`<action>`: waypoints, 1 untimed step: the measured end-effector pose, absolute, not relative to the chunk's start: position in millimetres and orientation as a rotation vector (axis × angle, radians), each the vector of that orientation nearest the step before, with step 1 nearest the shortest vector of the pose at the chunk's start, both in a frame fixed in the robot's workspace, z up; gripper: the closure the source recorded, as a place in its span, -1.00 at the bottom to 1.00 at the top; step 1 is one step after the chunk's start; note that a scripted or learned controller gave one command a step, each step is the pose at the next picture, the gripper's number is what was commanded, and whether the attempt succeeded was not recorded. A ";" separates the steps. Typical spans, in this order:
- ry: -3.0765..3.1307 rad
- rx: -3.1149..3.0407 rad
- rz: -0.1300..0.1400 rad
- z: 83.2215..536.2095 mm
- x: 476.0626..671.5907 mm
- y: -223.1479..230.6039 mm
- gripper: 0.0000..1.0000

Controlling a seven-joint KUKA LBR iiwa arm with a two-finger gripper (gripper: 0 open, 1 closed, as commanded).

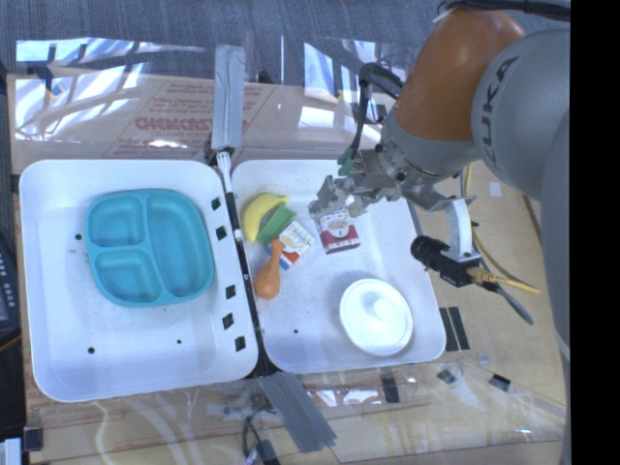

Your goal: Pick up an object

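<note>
The grey metal two-finger gripper [334, 200] hangs low over the right shallow white plastic bin [426, 303], in its upper middle part. Directly below and just beside the fingertips lies a small red and white printed carton [338, 232]. The carton sits flat on the bin floor, its top edge touching or nearly touching the gripper's lower end, and no part of it shows between the fingers. Whether the fingers are spread or pressed together cannot be told from this slant, since the wrist hardware hides the gap.

The carton is roughly rectangular. Its long axis runs from the upper left to the lower right of the bin, only slightly tilted from the bin's near-far direction, with its paler end nearest the gripper.

Left of the carton lies a yellow plastic banana [258, 214], curved, with a green toy vegetable [278, 222] lying against it. Just left of the carton and touching the green piece is a small white box with coloured print [297, 241]. Below that box an orange toy carrot [269, 274] points toward the bin's near-left wall. Below and to the right of the carton, well apart from it, sits a round white lidded bowl [376, 316].

Farther left of the carton, the left white bin [58, 356] bears a turquoise plastic divided plate [148, 246] with three compartments.
</note>
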State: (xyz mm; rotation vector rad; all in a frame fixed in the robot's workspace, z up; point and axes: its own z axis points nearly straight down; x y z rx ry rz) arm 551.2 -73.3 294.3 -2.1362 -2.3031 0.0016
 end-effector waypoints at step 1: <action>-2.224 -2.212 0.007 231.8 542.7 -98.1 1.00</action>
